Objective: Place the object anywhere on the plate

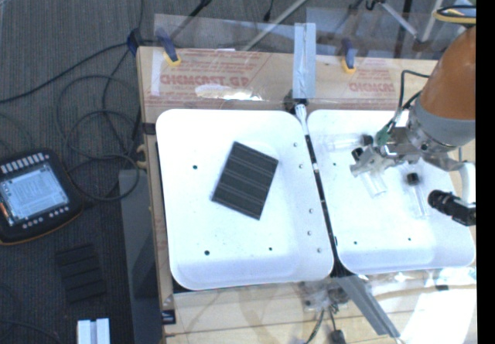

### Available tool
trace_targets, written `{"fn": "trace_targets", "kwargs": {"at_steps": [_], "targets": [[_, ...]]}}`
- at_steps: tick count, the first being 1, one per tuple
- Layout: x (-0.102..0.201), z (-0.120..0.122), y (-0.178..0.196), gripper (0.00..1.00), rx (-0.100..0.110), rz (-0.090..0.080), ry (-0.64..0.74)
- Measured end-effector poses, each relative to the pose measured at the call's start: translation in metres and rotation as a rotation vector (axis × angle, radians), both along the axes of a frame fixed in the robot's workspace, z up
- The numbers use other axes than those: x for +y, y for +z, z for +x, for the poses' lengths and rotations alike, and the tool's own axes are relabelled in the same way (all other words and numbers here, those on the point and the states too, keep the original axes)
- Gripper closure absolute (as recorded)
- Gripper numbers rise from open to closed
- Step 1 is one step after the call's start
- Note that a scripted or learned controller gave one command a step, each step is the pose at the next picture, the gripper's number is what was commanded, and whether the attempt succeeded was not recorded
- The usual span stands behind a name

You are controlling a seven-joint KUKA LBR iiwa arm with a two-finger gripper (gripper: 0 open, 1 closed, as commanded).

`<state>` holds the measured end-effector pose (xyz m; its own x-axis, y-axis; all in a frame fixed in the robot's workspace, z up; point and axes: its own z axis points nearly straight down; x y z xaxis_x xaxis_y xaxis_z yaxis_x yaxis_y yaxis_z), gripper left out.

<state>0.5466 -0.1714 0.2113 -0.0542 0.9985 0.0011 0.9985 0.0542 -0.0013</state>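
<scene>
A dark, ribbed rectangular plate [246,180] lies tilted in the middle of the left bin [186,242], with nothing on it. My gripper [370,167] hangs low over the upper middle of the right bin [387,246], well to the right of the plate and across the divider. A small dark object [412,178] lies on the right bin's floor just right of the gripper. I cannot make out anything held in the gripper. The grey wrist with its orange band [452,91] hides the bin's upper right part.
A black cylindrical piece [451,206] sticks out near the right bin's right side, below the wrist. The ridge between the two bins [317,195] runs between gripper and plate. A clear panel and cardboard [232,72] stand behind the bins. A teach pendant [31,194] lies on the floor at left.
</scene>
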Motion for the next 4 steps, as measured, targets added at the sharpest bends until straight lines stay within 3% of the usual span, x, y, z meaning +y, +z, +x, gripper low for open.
{"fn": "trace_targets", "kwargs": {"at_steps": [1,2,3,4], "targets": [[0.066,0.079,-0.037,1.00,-0.001,-0.003,0.341],[0.153,0.102,-0.028,1.00,-0.001,-0.001,0.311],[0.152,0.101,-0.028,0.00,-0.001,-0.002,0.310],[0.268,0.122,0.032,0.00,-0.002,-0.001,0.319]]}}
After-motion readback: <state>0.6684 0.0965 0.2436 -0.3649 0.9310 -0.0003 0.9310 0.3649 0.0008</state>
